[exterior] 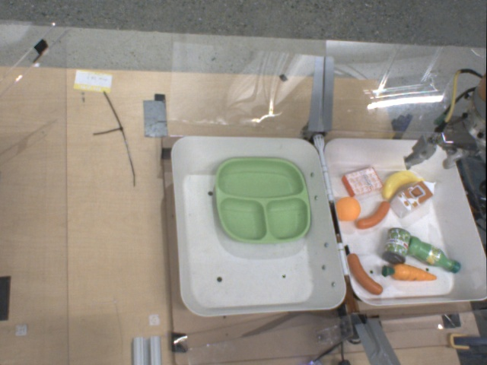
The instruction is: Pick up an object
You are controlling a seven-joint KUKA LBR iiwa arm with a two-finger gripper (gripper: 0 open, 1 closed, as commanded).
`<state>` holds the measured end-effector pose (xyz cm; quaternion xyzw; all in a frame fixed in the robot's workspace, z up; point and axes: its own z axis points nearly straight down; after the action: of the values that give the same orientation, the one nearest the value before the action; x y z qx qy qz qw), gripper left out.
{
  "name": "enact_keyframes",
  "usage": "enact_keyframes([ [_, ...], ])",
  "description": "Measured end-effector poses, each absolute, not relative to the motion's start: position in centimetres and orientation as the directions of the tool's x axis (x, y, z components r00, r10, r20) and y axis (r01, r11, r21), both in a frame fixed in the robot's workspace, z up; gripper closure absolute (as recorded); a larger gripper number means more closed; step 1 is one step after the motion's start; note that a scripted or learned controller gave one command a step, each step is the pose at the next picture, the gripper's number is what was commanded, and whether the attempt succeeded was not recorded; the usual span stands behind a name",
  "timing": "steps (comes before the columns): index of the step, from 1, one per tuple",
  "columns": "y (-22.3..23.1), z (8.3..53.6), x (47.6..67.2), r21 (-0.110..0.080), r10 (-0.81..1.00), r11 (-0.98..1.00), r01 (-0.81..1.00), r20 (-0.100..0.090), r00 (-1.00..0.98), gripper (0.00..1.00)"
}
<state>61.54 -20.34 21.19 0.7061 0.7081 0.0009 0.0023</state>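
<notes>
Camera view:
Bench: tan wood top [76, 226], two shallow white bins side by side.
Left bin [251, 284]: holds a green divided plate [263, 199], 3 compartments, lying flat in the upper middle of the bin.
Right bin [456, 204]: holds all the small items, clustered center to lower part.
Gripper [439, 149]: at upper right, over the top right part of the right bin, near its far rim. Two dark fingers spread apart w/ a visible gap, nothing between them. Above and right of the banana, not touching it as far as I can tell.
Arm: only a bit of grey wrist w/ cables at the right edge.
Pink box [362, 180]: upper left of the right bin, flat.
Banana [401, 181]: yellow, just right of pink box, touching or overlapping the carton.
Carton [413, 197]: white/brown small box, just below the banana.
Orange [348, 209]: near bin's left wall, below pink box.
Sausage 1 [373, 216]: red-orange, slanted, just beside the orange on its right.
Can [396, 243]: green label, mid bin.
Green bottle [434, 254]: lying on its side, right of can, close to it.
Carrot [413, 273]: lying flat just below can & bottle.
Sausage 2 [364, 274]: slanted, lower left corner of right bin, near the wall.
Task things: all still lying in the right bin, none lifted.
</notes>
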Motion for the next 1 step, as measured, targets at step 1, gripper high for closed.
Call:
enact_keyframes([
  [1,-18.53,9.08,53.43,0.003,0.996,-0.09,0.996,-0.001,0.09,0.0],
])
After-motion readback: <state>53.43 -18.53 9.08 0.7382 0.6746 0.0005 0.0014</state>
